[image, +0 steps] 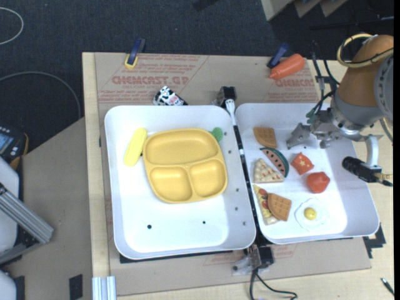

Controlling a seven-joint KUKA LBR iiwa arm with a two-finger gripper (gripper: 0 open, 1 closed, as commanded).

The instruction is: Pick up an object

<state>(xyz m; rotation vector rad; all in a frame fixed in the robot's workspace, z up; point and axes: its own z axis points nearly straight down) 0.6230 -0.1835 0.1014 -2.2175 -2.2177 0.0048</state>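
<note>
**Camera view: two white bins, toy food on the right, arm over the right bin**

Camera view looks down on a worktop (187, 74) carrying two shallow white bins side by side. The left bin (125, 230) holds a yellow divided tray (185, 164) with one wide compartment across its top and two smaller ones below. A yellow corn cob (134, 146) lies just beside the tray's left edge, its long axis running near-vertical in the view and leaning a little to the right at the top. A small green piece (217, 133) peeks out at the tray's upper right corner.

The right bin (359, 211) holds the toy food: a brown waffle square (265, 135) near the top, a watermelon slice (275, 159) below it, a waffle wedge (267, 173) touching the watermelon, a sandwich-like piece (273, 206) at the lower left, a fried egg (310, 214) beside it, and two red pieces (302, 163) (318, 182) near the middle, close but apart.

The arm reaches in from the right, and the gripper (306, 136) hangs over the right bin's upper middle, just above the upper red piece. Its fingers seem to point left and down; whether they are wide or narrow cannot be told, and nothing shows between them.

An orange carrot (287, 67) lies on the worktop beyond the bins, pointing up-right.
</note>
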